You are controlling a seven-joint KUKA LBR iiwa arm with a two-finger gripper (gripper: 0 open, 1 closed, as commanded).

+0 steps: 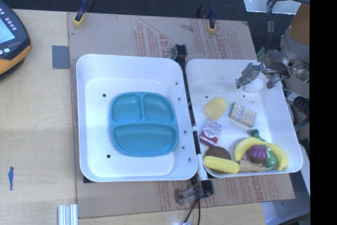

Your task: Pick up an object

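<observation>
**Still on the approach — nothing picked yet**

So, my two-finger grey gripper (256,78) sits low over the far corner of the right-hand shallow white bin (279,108), fingers spread apart, nothing between them. A small white rounded object (254,85) lies right under the tips; whether they touch it I cannot tell.

Other candidates in that bin: pale yellow round chip-like piece (215,108), speckled white sponge-like block (243,114), small red-and-white packet (210,131), yellow toy corn cob (221,165) against a brown disc (217,153), yellow toy banana (261,148) curled round a purple toy piece (257,153). The left white bin (89,113) carries a blue sectioned plastic plate (144,124).

Judgement: reach step, before closure. Next move calls for settling the fingers either side of the white object, closing, then lifting straight. It is small and close to the bin wall, so it could slip out.
</observation>
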